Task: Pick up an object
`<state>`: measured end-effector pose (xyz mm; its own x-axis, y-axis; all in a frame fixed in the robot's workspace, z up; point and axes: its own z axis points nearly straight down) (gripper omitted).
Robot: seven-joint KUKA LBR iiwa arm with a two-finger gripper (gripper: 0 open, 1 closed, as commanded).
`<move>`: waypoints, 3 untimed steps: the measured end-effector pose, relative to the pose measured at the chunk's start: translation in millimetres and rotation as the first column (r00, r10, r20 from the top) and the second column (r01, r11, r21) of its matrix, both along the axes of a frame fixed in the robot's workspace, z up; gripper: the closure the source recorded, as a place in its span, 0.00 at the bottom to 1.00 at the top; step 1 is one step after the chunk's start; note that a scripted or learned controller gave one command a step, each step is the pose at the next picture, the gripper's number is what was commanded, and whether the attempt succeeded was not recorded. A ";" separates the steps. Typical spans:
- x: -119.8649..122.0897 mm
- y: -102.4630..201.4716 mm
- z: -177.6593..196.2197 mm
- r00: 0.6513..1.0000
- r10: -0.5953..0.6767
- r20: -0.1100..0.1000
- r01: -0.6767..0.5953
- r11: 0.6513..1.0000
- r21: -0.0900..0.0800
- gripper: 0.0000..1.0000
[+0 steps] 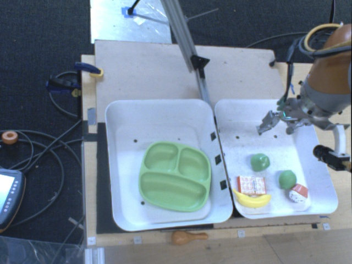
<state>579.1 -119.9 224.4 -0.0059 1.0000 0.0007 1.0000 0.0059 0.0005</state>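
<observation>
The right bin [236, 120] holds several small things near its front. A green round fruit [260, 161] lies mid-bin, and a second green one [287, 179] lies to its right. A red and white carton [251, 185] rests against a yellow banana [252, 200]. A red and white rounded item [298, 193] sits in the front right corner. My gripper [280, 125] hangs over the back of the right bin, above and behind the first green fruit. Its fingers are open and nothing is between them.
In the left bin [124, 120] lies a light green divided plate [176, 176]. A grey pole [184, 32] slants down to the ridge between the bins. A brown wooden piece [188, 236] lies on the bench in front of the bins. Cables trail at the left.
</observation>
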 end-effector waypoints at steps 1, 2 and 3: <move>0.1 0.0 0.2 1.000 -0.003 0.001 0.003 1.000 0.000 0.00; -6.2 -3.5 -60.2 1.000 -0.006 -0.006 0.006 1.000 0.000 0.00; -12.9 -12.1 -112.7 1.000 -0.007 -0.005 0.007 1.000 0.000 0.00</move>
<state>566.2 -132.0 111.7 0.0009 1.0000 0.0009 1.0000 -0.0009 -0.0046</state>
